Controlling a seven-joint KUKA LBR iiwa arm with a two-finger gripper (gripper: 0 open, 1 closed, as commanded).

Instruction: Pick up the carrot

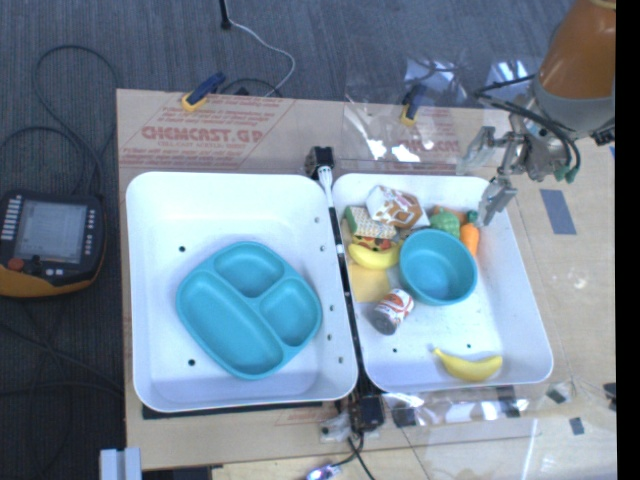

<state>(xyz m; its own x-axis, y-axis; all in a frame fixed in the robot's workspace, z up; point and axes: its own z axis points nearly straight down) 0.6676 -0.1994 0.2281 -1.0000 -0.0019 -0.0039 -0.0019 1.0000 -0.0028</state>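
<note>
the carrot lay just right of the blue bowl, touching its upper rim. the gripper hovered just above the carrot, jaws spread and empty. judged an approach step; next it needed lowering and closing.

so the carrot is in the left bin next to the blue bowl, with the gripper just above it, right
Not quite: the carrot lies in the right bin, not the left one. The camera view shows it at that bin's far right, beside the blue bowl, with the gripper just above it. The left bin holds the blue divided plate.
</note>
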